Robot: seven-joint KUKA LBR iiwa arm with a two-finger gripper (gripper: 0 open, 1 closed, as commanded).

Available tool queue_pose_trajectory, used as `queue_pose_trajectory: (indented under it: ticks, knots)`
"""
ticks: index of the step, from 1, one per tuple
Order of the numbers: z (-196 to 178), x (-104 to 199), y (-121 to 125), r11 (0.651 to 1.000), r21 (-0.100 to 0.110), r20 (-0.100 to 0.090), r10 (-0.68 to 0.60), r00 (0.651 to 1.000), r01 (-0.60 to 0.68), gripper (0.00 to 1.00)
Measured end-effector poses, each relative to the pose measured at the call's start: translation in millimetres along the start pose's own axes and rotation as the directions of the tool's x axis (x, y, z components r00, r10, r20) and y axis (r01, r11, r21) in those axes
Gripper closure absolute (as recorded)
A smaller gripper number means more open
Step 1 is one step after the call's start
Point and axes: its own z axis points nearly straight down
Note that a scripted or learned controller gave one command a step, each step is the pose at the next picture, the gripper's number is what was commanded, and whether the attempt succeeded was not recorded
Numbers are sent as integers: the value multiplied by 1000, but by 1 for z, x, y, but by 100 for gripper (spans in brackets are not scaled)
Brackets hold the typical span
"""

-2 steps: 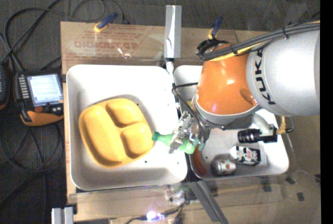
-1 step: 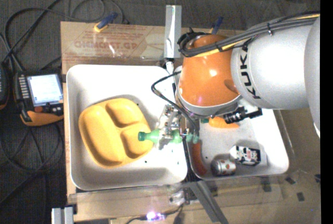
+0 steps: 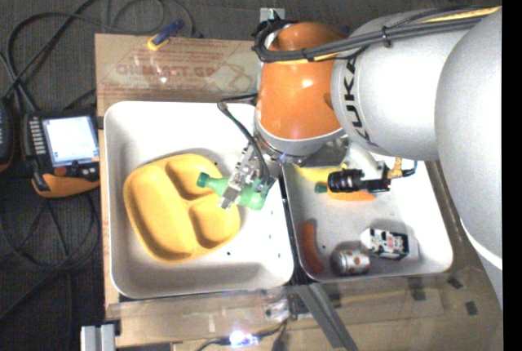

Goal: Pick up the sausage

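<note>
Nearest, at the front of the white bin on the view's right [image 3: 424, 215]: a small silver metal can [image 3: 351, 261], a white-and-black packet [image 3: 387, 242] beside it, and just left of the can the slim reddish-brown sausage [image 3: 309, 241], lying along the bin's left wall and apart from the tool. Further back in that bin, an orange carrot-shaped piece [image 3: 359, 194].

Across the divider, over the white bin on the view's left [image 3: 253, 251]: the two-finger gripper [image 3: 243, 184], low at the edge of a yellow divided plastic plate [image 3: 163, 211] and right upon a green plastic bottle-shaped toy [image 3: 208, 180]. Cannot tell whether open or closed; possibly clamped on the green toy, though too blurred to say.

Wrong bin, wrong object: hence the main risk. Could lift the green toy instead of the sausage, or drag the plate along with it. Could also carry the toy across and knock it on the wall between the bins.

Over at the sausage, more trouble likely: close to the bin wall and near the can, so little room to straddle it. Might jam against the wall, nudge the can, or roll the sausage away and close on nothing.
</note>
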Motion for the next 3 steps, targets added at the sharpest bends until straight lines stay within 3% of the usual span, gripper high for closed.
queue_pose_trajectory:
  ticks: [1, 2, 3]
  knots:
    - [2, 68, 29, 931, -1, -1, -365, 931, 365, 100]
    - [5, 89, 64, 623, -3, 1, -782, 623, 782, 100]
    - [3, 72, 91, 91, -3, 4, -996, 91, 996, 100]
